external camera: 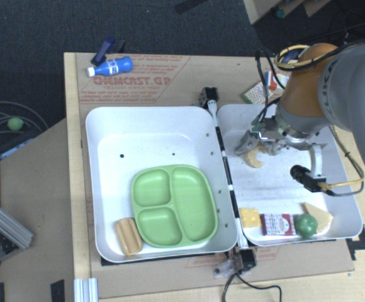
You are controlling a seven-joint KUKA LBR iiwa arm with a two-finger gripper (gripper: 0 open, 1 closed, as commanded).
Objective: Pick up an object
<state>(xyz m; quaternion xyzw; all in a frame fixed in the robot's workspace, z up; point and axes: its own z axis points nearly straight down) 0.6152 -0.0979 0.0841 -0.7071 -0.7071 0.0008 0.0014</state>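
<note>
My gripper (253,145) hangs low over the upper left part of the right bin (277,181), below the orange-banded wrist (305,87). A small tan food piece (254,161) lies on the bin floor just under and in front of the gripper, very close to it; whether they touch is unclear. Along the bin's front edge sit a yellow cheese block (250,217), a red and white box (278,224), a green ball (306,226) and a pale yellow wedge (321,214).
The left bin (145,137) holds a green divided plate (173,204) and a tan bread-like piece (128,236) at its front left. A blue and white bottle (110,67) lies on the bench behind the bins. A black cable (333,184) trails across the right bin.
</note>
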